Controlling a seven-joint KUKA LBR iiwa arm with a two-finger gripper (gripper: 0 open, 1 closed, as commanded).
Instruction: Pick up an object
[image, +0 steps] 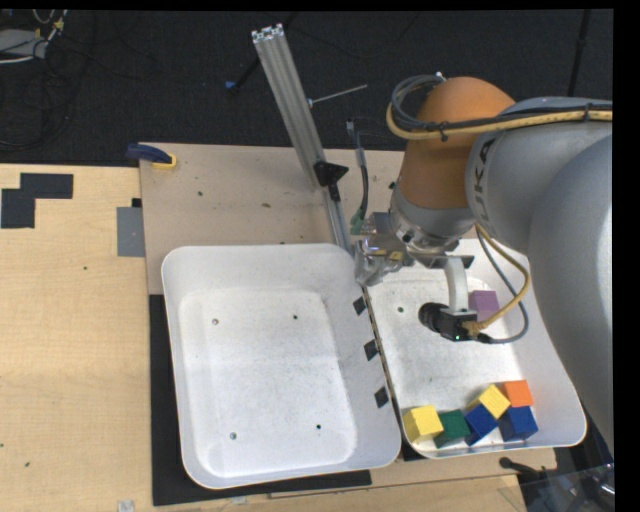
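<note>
My gripper (377, 256) hangs low over the far left corner of the right bin (410, 345), close to the divider between the two bins. A purple block (485, 302) lies in the right bin, just right of the wrist. Along that bin's near edge sits a cluster of blocks: a yellow one (423, 420), a green one (452, 428), a blue one (480, 424), a second yellow one (493, 400), an orange one (517, 391) and a dark blue one (519, 425). I see nothing held under the gripper.
The left bin (260, 370) lies beside the right one. A slanted aluminium rail (298, 120) rises behind the bins, close to the gripper. The big grey arm (550, 200) covers the right bin's far right side.
</note>
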